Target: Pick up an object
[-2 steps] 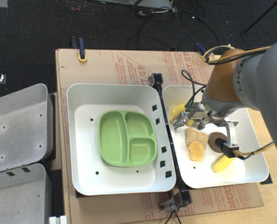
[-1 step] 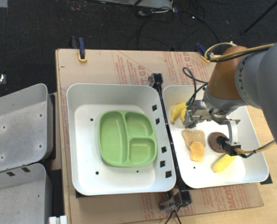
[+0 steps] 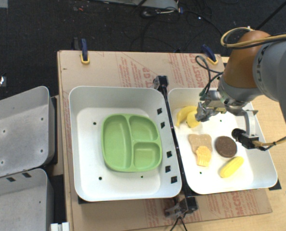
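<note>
In the right bin (image 3: 258,179) lie a yellow banana-like piece (image 3: 185,115) at the upper left, a tan bread slice (image 3: 199,141), a small yellow ridged piece (image 3: 203,156), a brown round cookie (image 3: 226,147) and a yellow oblong piece (image 3: 230,167). My gripper (image 3: 202,113) hangs low at the right end of the banana-like piece, touching or just over it. Nothing is visibly lifted.
The left bin (image 3: 85,177) holds a green divided plate (image 3: 132,142). A black divider with clips (image 3: 168,129) runs between the bins. The grey arm with its orange band (image 3: 244,66) and cables covers the right bin's upper right. White lids (image 3: 18,129) lie off the bench at left.
</note>
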{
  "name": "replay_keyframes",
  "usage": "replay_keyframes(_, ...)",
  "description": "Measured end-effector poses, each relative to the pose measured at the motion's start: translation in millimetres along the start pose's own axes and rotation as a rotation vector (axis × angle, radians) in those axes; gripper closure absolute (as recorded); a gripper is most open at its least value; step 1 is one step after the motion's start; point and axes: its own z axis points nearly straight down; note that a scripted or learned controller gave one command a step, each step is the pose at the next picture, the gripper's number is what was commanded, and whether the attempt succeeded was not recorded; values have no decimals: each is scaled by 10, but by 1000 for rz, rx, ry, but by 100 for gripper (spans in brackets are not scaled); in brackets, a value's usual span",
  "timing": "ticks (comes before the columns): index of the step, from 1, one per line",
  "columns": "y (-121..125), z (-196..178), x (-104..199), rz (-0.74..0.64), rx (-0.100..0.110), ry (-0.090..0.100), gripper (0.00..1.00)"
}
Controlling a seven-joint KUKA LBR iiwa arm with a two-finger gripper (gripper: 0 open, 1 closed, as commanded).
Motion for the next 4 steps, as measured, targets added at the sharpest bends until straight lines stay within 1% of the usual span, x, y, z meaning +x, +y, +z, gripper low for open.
replay_keyframes(1, -21, -599, -82, 3, -2, -1, 100)
replay_keyframes(2, -29, -1066, -3, -1, -2, 0, 100)
replay_keyframes(3, -58, -942, 615, -6, 5, 2, 100)
replay_keyframes(4, -13, -837, 1123, -6, 6, 2, 100)
